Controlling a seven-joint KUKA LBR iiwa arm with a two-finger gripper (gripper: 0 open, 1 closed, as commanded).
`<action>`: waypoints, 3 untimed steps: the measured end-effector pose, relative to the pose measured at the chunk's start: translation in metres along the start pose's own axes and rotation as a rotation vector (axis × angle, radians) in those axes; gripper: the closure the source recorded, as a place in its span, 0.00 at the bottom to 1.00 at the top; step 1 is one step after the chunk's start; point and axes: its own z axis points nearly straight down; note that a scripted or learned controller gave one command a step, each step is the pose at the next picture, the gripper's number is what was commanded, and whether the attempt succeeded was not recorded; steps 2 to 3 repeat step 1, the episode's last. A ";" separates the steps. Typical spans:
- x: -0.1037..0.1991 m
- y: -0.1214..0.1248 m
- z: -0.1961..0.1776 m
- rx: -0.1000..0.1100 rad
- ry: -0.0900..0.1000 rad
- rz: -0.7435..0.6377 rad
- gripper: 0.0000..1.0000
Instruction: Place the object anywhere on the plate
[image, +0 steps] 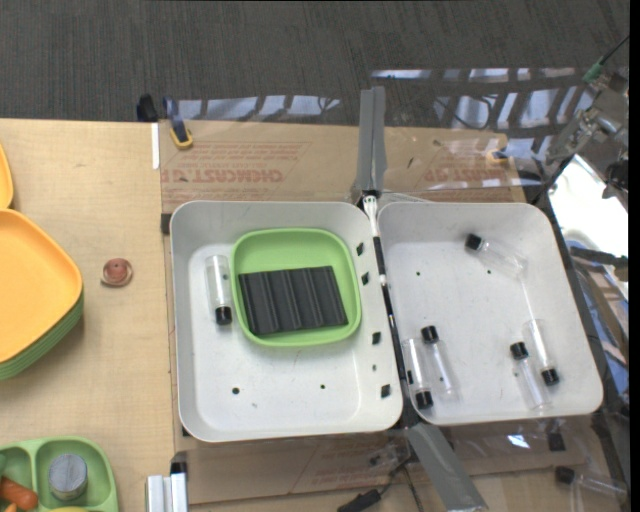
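desk: pale wood with cardboard under two shallow white bins (190, 400), mid frame.
plate (295, 285): green, rounded square, ribbed dark mat inside; left bin, likely the target.
vials (435, 362): clear plastic tubes, black caps, scattered in right bin; one vial (218, 288) just beside the plate.
pincer: cannot tell.

Bench (100, 400) bears two white bins (200, 400); orange plates (30, 290).

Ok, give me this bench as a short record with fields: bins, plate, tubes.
left bin: shallow white bin holding the plate and one tube
plate: green square plate with a dark ribbed slab on it
tube by plate: clear plastic tube with black cap, left of the plate, on the bin floor
right bin: shallow white bin with about five clear black-capped tubes scattered
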 end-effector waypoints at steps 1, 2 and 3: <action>-0.001 0.001 0.000 0.000 0.001 0.052 0.00; -0.001 0.001 0.000 0.000 0.001 0.052 0.00; -0.001 0.001 0.000 0.000 0.001 0.052 0.00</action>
